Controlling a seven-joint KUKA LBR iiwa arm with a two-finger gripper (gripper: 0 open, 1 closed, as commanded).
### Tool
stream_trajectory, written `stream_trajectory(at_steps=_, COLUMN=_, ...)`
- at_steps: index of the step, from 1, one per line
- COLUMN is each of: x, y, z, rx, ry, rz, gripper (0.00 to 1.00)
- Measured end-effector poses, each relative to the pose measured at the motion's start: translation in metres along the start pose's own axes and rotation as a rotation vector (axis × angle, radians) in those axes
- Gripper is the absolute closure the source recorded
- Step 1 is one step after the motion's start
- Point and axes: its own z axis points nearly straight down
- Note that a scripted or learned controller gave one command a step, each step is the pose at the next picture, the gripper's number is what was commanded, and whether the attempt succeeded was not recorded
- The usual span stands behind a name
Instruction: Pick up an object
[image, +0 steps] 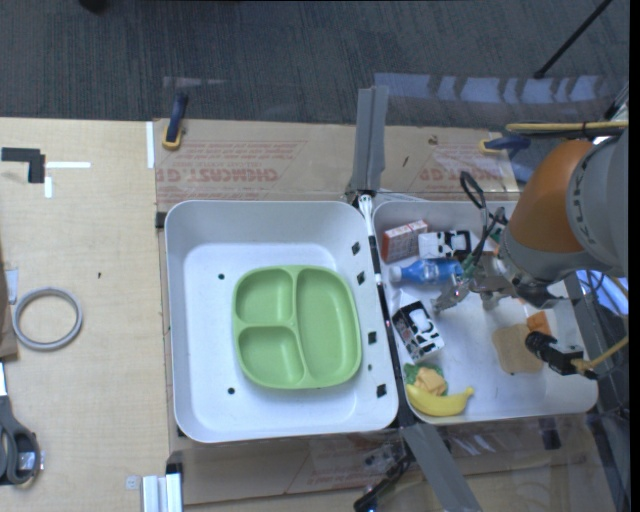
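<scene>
Now, from my remote seat, nearest the tool outward:

Gripper: my gripper (452, 296) hangs low in the right bin (560, 400), its two thin metal fingers spread a moderate way apart with nothing between them.

Water bottle: the clear bottle with a blue label (425, 271) lies just beyond the fingertips, up and slightly left of the tool; its long axis runs left to right, almost in line with my reach, so I judge the fingers would need to straddle it across its width.

Black-and-white box: this box (418, 331) sits just below and left of the fingertips, tilted on a diagonal, about as near as the bottle.

Red carton: a small red and white carton (404, 240) stands past the bottle, further up and left of the tool.

Brown flat piece: a tan patch (514, 349) lies below and to the right, back under the arm.

Banana: the banana (440, 401) rests well below the tool at the bin's near left corner, with an orange-yellow item (429, 379) touching it.

Green tray: the divided green tray (298, 326) lies far left, in the left bin (200, 400).

My judgement: the bottle is the closest target, a short move up-left.
</scene>
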Motion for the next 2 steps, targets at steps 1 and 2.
stream_trajectory(at_steps=1, x=-0.011, y=0.068, z=0.001, rx=0.009, ry=0.0, rz=0.149, gripper=0.0)
stream_trajectory(at_steps=2, x=0.007, y=0.076, z=0.003, rx=0.052, ry=-0.018, rz=0.294, gripper=0.0)
